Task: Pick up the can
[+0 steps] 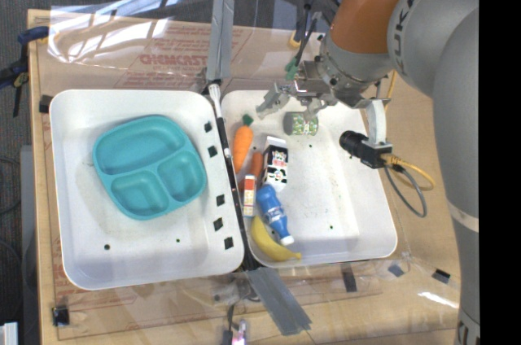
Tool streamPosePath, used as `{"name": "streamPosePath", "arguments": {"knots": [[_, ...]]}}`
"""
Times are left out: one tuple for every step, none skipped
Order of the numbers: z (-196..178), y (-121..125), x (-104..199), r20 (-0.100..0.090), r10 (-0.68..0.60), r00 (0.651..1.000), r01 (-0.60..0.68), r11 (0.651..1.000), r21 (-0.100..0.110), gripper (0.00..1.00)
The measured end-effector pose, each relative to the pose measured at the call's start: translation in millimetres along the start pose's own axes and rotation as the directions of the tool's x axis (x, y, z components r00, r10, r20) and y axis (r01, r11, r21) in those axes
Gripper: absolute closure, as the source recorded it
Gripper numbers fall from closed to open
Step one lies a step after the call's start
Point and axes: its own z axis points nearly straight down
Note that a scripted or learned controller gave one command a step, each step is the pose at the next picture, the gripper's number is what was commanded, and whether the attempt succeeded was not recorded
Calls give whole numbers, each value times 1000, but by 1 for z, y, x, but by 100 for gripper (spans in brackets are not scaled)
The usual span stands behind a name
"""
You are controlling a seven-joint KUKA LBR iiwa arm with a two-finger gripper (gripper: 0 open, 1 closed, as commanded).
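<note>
Crosswise, can [303, 124] on its side

Gripper [299, 102] is hanging over the far end of the right bin [358, 209], just above a small can [302, 124] lying on its side. Along that bin's left wall: carrot [242, 144], little cow-print carton [277, 163], blue bottle [273, 211], banana [271, 245]. Left bin [73, 242] has a teal divided plate [150, 165].

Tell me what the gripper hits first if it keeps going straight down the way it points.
Most likely the can: it lies in the right bin directly beneath the gripper. Height above it is unclear from this slanted view, so contact may be off-centre.
</note>
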Motion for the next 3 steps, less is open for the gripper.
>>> {"name": "streamPosePath", "arguments": {"knots": [[157, -39, -30, -2, 77, 997, -77, 997, 1, 0], [145, -36, -32, 1, 73, 997, -73, 997, -5, 100], [69, -27, 20, -1, 106, 994, -106, 994, -2, 100]]}}
